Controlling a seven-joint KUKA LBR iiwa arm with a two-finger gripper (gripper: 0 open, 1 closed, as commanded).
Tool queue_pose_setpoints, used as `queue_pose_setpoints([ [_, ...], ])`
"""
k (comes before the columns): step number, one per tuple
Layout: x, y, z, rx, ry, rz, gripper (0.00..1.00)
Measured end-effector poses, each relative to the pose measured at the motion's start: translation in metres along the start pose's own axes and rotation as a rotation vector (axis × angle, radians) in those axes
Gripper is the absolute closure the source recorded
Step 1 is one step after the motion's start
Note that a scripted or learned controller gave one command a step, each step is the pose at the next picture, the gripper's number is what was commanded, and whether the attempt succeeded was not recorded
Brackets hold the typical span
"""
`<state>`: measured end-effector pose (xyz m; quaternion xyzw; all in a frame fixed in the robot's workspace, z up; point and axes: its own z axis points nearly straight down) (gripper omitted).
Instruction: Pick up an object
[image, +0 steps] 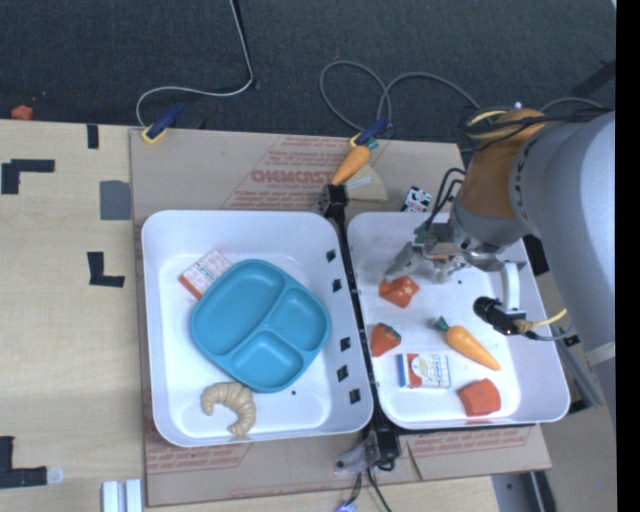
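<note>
The two-finger gripper (415, 262) hangs low over the far-left part of the right-hand white bin (545, 400), its dark fingers pointing down and left; I cannot tell how far apart they are, and nothing shows between them. The nearest candidate is the small red-orange strawberry-like toy (400, 291), just near-side of the fingertips and apart from them. A descent from here would likely land on the toy's far edge rather than over it, and the rounded shape could squirt aside toward the bin wall.

Farther out lie a second red strawberry toy (385, 339), a plastic carrot with green top (467, 344), a small white-and-blue carton (425, 371) and a red block (481, 397) (all loosely spaced, so crowding is a lesser worry). The carrot sits close to the arm's cabling and could be nudged by a sweep. The left bin (160, 330) holds a blue divided plate (260, 324), a toy croissant (229, 404) and a red-and-white packet (205, 273).
</note>
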<state>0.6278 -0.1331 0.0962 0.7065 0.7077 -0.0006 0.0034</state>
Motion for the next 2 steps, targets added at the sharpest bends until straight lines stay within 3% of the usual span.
queue_pose_setpoints([
  [1, 0.0391, -0.0139, 0.01, 0.002, 0.004, 0.001, 0.0],
  [2, 0.0383, -0.0136, 0.0001, 0.001, 0.002, 0.0, 1.0],
])
